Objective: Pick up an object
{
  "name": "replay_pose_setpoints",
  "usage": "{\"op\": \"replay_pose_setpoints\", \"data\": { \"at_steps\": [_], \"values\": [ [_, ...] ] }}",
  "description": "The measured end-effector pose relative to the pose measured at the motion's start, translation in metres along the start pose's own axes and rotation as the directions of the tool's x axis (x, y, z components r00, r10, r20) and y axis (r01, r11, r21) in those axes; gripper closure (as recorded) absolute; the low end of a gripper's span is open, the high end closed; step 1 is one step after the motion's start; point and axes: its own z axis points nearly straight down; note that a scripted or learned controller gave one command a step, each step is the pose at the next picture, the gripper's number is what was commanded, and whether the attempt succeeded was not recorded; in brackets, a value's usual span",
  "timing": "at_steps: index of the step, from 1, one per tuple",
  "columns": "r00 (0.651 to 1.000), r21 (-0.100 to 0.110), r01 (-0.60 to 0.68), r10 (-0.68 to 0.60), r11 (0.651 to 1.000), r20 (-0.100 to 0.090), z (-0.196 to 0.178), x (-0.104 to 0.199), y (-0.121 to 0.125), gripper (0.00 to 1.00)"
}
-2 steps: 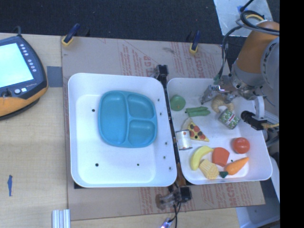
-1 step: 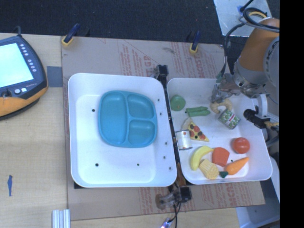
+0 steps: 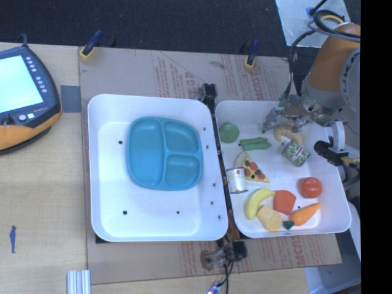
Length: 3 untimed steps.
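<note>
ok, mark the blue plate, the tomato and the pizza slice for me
blue plate (image 3: 164, 152), camera view, on the divider between its compartments
tomato (image 3: 310, 187), camera view, middle of its red top
pizza slice (image 3: 253, 169), camera view, on its topped face

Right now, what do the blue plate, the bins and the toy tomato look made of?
Blue plate: likely moulded plastic, matte, one even colour across three compartments. Bins: probably thin formed plastic, white, smooth with rounded rims. Tomato: seemingly plastic or rubbery toy food, flat red with a faint sheen; which one is unclear.
</note>
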Motion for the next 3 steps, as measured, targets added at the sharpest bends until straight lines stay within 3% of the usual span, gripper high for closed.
{"op": "replay_pose_setpoints", "data": {
  "at_steps": [1,2,3],
  "values": [
    [1.000,-0.006,0.000,0.000,1.000,-0.006,0.011,-0.023,0.001,0.00],
    [1.000,-0.009,0.001,-0.001,1.000,-0.001,-0.001,-0.025,0.002,1.00],
    [1.000,-0.008,0.001,-0.001,1.000,-0.001,0.000,-0.025,0.002,0.00]
  ]
}}
